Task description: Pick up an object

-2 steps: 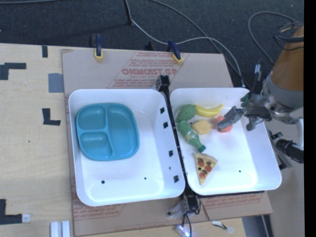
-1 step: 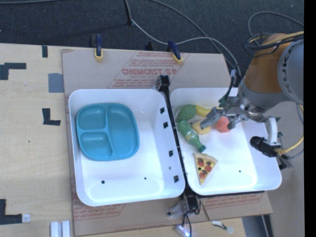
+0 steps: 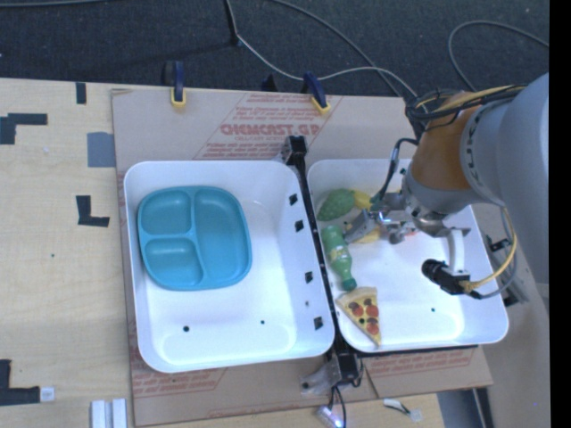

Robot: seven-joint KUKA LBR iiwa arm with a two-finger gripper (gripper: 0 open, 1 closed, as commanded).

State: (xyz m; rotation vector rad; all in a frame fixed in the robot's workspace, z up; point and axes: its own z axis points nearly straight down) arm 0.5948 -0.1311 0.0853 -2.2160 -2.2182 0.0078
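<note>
Three toys are gathered along the left wall of the right bin, and each placement carries its own risk for a pick. Nearest the camera, a pizza slice is seen lying flat at the bin's front left corner, close against the wall; a thin, flat piece so near a wall is judged hard to get fingers under, and a descent there could end on the rim or the divider between the bins. Further back, a green bottle is laid on its side along the same wall, its length running front to back; being round, it could be rolled aside or squeezed out if it is closed on off-centre. Beyond it, toward the back left corner, a green leafy item with a yellow piece beside it is found. The gripper is held low just beside these, near the bottle's top end, but whether its fingers are spread or closed cannot be told, and nothing is seen held between them. With the items crowded, two could be nudged at once and neither lifted. In the left bin, a blue divided plate is set toward the back left.
</note>
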